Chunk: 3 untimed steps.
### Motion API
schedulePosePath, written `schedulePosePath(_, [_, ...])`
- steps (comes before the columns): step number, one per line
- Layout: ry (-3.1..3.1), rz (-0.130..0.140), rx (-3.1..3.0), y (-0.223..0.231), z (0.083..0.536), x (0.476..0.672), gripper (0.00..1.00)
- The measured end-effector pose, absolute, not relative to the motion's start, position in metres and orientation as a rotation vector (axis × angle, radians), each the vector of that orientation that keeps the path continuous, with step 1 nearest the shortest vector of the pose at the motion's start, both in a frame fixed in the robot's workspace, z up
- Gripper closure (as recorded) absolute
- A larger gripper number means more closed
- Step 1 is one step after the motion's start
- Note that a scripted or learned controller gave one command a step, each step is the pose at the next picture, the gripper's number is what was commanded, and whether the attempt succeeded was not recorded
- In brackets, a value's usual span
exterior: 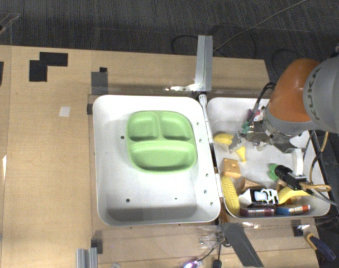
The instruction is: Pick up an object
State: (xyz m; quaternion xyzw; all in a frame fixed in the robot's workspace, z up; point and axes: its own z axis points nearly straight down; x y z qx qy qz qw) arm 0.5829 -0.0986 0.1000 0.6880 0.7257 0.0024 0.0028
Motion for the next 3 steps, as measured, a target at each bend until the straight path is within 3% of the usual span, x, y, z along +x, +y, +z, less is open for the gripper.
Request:
schedulePosePath(1, [2.274, 0.013, 2.155, -0.098, 0.111, 0.585, 1.0])
schedulePosePath(2, [2.036, 0.019, 2.377, -0.108, 0.096, 0.584, 1.0])
schedulePosePath(3, [2.143, 0.006, 2.293, -0.09, 0.117, 0.594, 1.0])
